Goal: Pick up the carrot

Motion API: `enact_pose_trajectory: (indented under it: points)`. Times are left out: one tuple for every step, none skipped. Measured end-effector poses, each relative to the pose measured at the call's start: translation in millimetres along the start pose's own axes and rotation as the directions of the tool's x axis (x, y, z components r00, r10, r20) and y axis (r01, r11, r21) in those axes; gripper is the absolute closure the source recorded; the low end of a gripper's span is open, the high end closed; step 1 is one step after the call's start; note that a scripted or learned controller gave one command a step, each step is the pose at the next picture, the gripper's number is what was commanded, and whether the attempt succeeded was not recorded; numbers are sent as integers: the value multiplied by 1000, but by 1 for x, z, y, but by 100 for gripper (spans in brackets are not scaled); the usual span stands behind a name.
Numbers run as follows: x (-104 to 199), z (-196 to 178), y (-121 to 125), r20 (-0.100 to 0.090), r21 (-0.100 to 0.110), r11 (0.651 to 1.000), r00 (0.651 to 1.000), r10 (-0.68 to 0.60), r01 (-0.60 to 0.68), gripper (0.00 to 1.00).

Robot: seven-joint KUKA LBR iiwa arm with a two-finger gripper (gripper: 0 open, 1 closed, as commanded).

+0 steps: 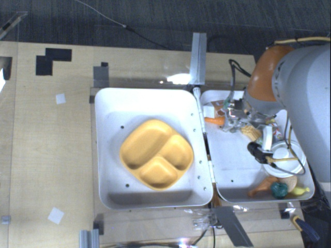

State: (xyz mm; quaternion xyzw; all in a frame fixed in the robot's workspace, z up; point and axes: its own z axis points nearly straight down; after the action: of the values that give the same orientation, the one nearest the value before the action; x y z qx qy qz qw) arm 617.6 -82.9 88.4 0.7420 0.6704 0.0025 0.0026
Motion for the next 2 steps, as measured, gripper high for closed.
enact_pose_trajectory:
  points:
    - [-19, -2, -101, -2, -6, 968, 968, 253, -253, 0]
    - [0, 0, -3, -1, -5, 980, 980, 200, -200, 0]
